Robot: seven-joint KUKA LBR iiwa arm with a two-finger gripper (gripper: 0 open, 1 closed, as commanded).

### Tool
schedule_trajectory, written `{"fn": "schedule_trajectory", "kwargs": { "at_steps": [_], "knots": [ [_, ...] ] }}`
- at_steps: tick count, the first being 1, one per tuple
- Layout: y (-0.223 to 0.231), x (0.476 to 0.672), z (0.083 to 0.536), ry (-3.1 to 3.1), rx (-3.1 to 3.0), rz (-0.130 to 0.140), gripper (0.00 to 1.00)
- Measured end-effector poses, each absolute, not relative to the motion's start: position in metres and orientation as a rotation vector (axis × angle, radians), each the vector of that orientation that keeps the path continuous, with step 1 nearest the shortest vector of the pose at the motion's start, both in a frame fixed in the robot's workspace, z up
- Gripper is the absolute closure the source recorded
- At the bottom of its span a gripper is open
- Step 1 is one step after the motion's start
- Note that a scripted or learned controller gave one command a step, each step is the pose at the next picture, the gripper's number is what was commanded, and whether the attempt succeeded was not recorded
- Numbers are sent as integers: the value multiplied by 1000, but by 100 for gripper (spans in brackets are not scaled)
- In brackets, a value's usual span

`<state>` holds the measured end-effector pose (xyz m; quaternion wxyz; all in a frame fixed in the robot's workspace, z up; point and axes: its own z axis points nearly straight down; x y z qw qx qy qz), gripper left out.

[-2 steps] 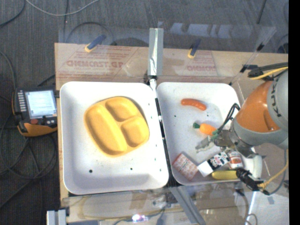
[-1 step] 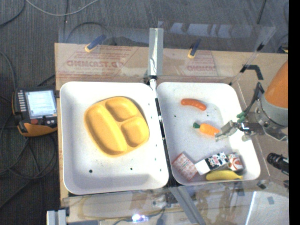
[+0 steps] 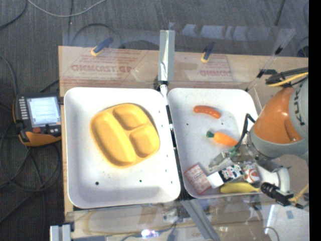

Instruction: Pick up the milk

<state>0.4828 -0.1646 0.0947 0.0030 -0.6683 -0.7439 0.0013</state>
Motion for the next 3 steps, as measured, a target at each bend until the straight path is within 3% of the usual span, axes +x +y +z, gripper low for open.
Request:
{"fn": "schedule_trajectory", "kwargs": {
  "at_steps": [1,2,3],
  "knots": [
    [-133,487,90,-2411,-2045,3,0],
    [-92,483,180,-2242,-2192,13,0],
    [-129,482,107,-2277,-2156,12,0]
  ]
}}
